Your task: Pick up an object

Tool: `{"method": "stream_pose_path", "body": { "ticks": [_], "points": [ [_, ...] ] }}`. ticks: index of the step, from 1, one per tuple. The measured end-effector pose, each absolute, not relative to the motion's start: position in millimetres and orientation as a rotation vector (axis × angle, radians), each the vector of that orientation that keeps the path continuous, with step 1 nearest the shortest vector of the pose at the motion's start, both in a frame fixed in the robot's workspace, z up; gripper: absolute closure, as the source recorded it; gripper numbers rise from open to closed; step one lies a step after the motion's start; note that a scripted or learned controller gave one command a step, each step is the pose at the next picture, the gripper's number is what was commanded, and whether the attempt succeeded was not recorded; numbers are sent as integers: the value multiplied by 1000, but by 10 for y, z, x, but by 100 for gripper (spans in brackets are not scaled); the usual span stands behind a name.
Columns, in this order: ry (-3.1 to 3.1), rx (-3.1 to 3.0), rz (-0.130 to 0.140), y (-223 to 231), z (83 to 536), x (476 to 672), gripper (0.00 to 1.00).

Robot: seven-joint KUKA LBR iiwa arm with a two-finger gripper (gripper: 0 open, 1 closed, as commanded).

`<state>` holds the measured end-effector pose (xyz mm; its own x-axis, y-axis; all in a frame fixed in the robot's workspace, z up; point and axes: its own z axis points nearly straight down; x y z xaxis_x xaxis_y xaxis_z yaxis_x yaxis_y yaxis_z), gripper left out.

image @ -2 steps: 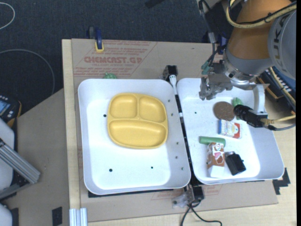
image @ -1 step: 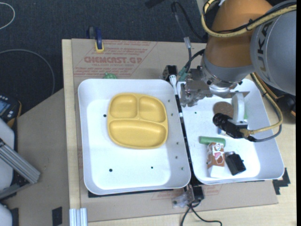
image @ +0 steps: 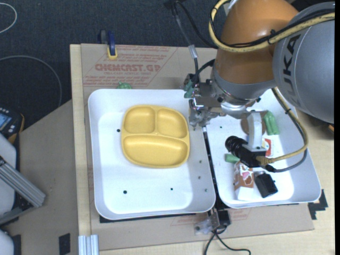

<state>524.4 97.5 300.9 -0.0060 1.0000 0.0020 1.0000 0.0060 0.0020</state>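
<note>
Yellow and glossy, the three-compartment plastic plate (image: 155, 137) lies flat in the upper middle of the left shallow white bin (image: 106, 187), apart from the walls on every side. It is the nearest loose thing to the arm, so I take it for the likely pick. It looks light and stiff, with a smooth surface that could slip. Because it sits flat and wide, a grab from straight above would find little to close on. The raised outer rim or one of the ridges between the compartments looks like the best place to take hold. The upper right corner of the rim is the part closest to the arm.

The grey two-finger tool (image: 197, 109) hangs just beside that corner, over the seam where the two bins meet. From up here I cannot tell how far open it is, or whether it has hold of anything.

Past the seam, the right shallow white bin (image: 302, 175) carries a clutter of small things: green plastic pieces (image: 271, 124), a white-and-red packet (image: 272, 145), a brown-and-white packet (image: 244, 178) and a small black block (image: 265, 184) resting against it. Both bins sit on the brown board of the table (image: 143, 62).
</note>
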Motion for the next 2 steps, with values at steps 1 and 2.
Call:
{"method": "stream_pose_path", "body": {
  "ticks": [1,2],
  "points": [
    [2227,2210,14,1590,3775,5123,100],
    [2223,2218,4,1557,3835,5130,100]
  ]
}}
